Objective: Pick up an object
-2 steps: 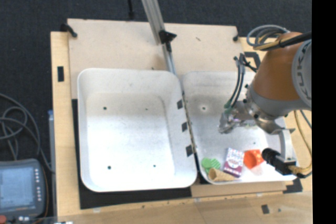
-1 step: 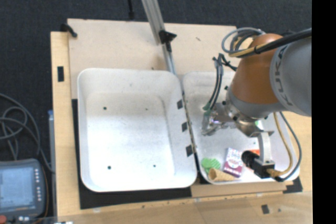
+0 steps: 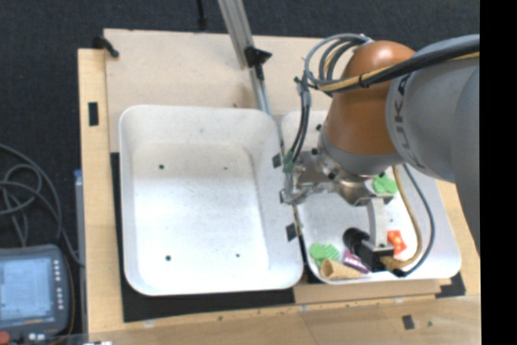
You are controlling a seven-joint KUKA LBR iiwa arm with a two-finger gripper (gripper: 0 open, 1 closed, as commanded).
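R bin (image 3: 443,250): green obj (image 3: 323,251) near gripper (image 3: 349,191), w/ gap between.

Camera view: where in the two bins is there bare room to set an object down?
The left bin has a bare floor between its four walls. The right bin is crowded: arm overhead, green piece, tan cone and orange piece toward its near edge.

I see five small things in my right bin (image 3: 440,242): a green piece (image 3: 322,251) lying flat, a tan cone (image 3: 339,270) on its side just beside it, a purple bit (image 3: 354,260) touching the cone, maybe plastic, an orange block (image 3: 394,238) near them, and a second green piece (image 3: 385,185) further up.
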